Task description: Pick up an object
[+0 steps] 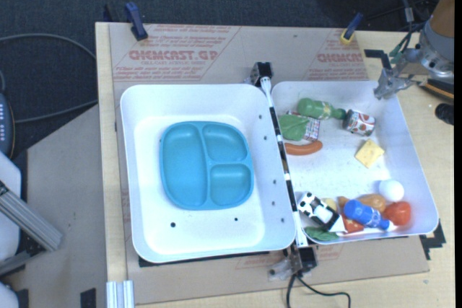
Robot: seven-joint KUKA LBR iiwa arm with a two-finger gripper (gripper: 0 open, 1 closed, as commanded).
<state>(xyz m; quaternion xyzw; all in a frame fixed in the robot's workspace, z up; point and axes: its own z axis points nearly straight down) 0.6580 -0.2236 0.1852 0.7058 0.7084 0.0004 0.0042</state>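
Note:
The right bin (pixel 415 162) holds several toy foods. A green bottle (pixel 321 109) and a small can (pixel 359 122) lie near its far side, beside a green packet (pixel 294 128) and an orange sausage (pixel 303 148). A yellow cheese wedge (pixel 369 154) sits mid-bin. At the near end cluster a white egg (pixel 391 190), a red tomato (pixel 398 213), a blue bottle (pixel 364 214) and a black-and-white cow toy (pixel 316 208). My gripper (pixel 386 86) hangs over the bin's far right corner, apart from every object, with nothing seen in it.
The left bin (pixel 137 126) carries a blue divided plate (pixel 207 164). A black clamp (pixel 261 72) sits at the far end of the rim between the bins. Blue clips (pixel 135 19) hold the cardboard base at the back.

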